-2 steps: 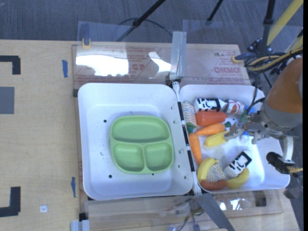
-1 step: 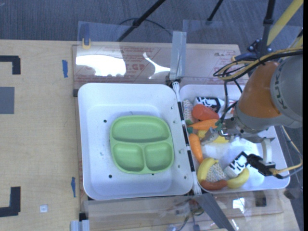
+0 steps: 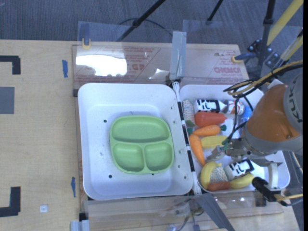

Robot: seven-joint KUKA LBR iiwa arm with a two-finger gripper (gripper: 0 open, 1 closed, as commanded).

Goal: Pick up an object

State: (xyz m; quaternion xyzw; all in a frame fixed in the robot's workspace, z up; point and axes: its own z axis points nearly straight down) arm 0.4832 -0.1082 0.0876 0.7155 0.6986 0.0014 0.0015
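Nearest you: banana (image 3: 210, 173) curled at right bin's (image 3: 284, 177) front edge. Pincer (image 3: 230, 153) hangs low just behind it, among toy food; grip state, can't tell. Further back: carrots (image 3: 208, 130), red pepper (image 3: 210, 118). Left bin (image 3: 91, 129) holds green divided tray (image 3: 142, 144).

Toy food heaped in the right bin (image 3: 284, 177) — orange carrot (image 3: 196, 148) lying lengthwise by the left wall, yellow banana (image 3: 207, 173) curved below it, red pepper (image 3: 210, 118) above
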